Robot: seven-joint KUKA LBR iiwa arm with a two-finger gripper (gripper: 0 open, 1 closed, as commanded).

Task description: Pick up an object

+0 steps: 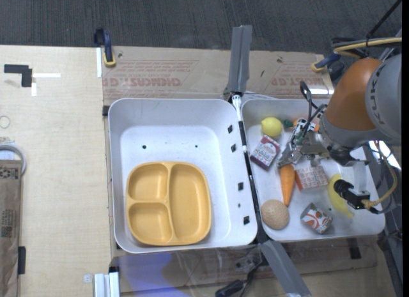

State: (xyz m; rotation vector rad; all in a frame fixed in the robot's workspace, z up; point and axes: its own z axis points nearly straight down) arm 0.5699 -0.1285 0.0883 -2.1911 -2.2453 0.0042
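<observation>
- A smooth yellow three-compartment tray (169,203) lay in the left bin (121,161).
- The right bin (364,227) held a lemon (271,126), a carrot (287,184) and a speckled egg-shaped ball (275,214).
- Whether the gripper (293,151) held anything could not be told.

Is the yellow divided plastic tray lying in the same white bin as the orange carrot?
No, the yellow divided plastic tray lies in the left white bin, while the orange carrot lies in the right white bin.
</observation>
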